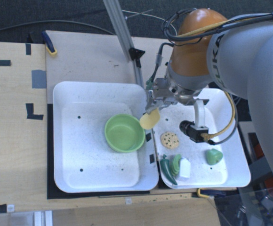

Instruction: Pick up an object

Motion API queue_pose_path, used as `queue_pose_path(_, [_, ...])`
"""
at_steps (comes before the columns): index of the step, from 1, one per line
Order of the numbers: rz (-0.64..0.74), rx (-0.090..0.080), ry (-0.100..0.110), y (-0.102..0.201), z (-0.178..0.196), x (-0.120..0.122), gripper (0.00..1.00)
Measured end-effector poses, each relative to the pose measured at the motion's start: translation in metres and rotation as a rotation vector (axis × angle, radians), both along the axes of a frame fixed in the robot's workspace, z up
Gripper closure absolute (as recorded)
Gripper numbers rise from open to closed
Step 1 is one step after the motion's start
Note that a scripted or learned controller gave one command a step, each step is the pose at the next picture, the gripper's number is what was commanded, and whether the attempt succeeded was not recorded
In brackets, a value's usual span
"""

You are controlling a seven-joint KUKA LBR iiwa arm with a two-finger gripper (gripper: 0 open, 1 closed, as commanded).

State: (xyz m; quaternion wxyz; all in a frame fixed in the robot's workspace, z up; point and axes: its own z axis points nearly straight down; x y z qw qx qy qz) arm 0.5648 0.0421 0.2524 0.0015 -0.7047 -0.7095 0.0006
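The gripper (151, 108) sits just above the centre of the frame, over the seam where the two white bins meet. Its fingers are drawn close together on the upper edge of a pale yellow piece (149, 121), which hangs directly beneath them. The piece overlaps the shared rims of both bins, and its lower left edge lies just beside the green bowl (124, 133).

The bowl stands upright and open in the left bin (75, 173), toward that bin's right side.

In the right bin (233, 175), a round speckled cookie (169, 140) lies near the bin's left wall, below and to the right of the yellow piece and apart from it. Farther down, in the bin's lower left corner, a cluster of green pieces (170, 166) lies against a small white block (184, 168). A small green lump (214, 156) rests alone toward the lower right of that bin.

The grey arm with its orange band (197, 29) fills the upper right of the frame. A slanted metal post (119, 27) runs from the top edge down toward the bins, and a blue and yellow clamp (49, 44) sits on the bench (14, 102) at the upper left
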Motion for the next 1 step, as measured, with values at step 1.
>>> queue_pose_path(1, [0.0,-0.001,0.002,0.0558,-0.0188,-0.0151,1.0])
